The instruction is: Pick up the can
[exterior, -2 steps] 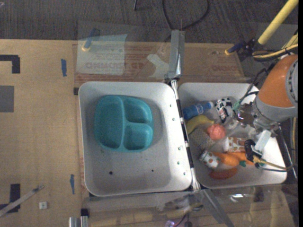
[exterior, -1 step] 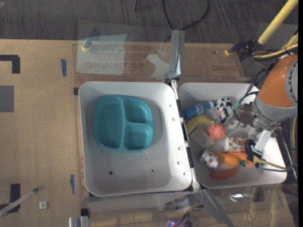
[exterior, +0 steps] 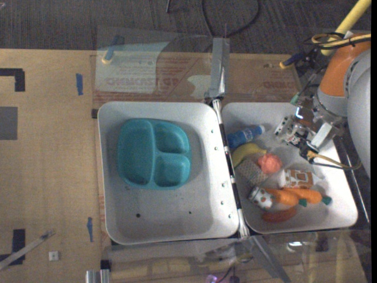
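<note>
We are seeing the can (exterior: 260,197) lying low-left in the right bin (exterior: 344,214), crowded by a carrot (exterior: 294,197) and grey sponge (exterior: 250,171); its axis is reading too blurred. The gripper (exterior: 296,132) is hovering well apart, its state untellable.

You are looking at a robotics lab. A flat brown cardboard-covered bench (exterior: 47,175) marked with blue tape strips (exterior: 79,84) holds two shallow white plastic bins (exterior: 171,226), and black looped cables (exterior: 231,7) lie on grey carpet.
</note>
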`<state>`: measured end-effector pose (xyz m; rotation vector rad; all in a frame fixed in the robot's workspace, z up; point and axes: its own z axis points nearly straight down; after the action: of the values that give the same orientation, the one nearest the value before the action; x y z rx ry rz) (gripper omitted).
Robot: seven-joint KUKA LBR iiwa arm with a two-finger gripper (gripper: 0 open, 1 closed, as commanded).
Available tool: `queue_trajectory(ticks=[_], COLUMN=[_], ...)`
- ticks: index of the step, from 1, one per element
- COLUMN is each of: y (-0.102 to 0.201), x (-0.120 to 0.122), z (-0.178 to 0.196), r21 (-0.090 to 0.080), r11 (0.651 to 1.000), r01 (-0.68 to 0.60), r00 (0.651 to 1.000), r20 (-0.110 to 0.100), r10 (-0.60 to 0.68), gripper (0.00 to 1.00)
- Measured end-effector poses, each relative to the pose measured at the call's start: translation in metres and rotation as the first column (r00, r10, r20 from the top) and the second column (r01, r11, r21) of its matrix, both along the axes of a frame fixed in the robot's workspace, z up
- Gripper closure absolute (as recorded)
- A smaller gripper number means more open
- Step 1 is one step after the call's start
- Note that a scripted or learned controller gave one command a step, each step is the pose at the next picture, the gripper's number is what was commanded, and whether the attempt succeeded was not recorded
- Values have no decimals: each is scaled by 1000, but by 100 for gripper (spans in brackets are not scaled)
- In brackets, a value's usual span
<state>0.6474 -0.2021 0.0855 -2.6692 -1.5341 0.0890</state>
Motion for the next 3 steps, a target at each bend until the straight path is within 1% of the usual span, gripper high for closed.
queue_trajectory(ticks=[1,2,3], y=[4,53,130], x=[1,20,-31], z=[10,140,188], r21=[1,-27,-24], r11=[1000,1000,997], r01=[-5,2,-75], r00=[1000,996,994], r20=[-1,84,78], r10=[5,1,77], gripper=[100,100,100])
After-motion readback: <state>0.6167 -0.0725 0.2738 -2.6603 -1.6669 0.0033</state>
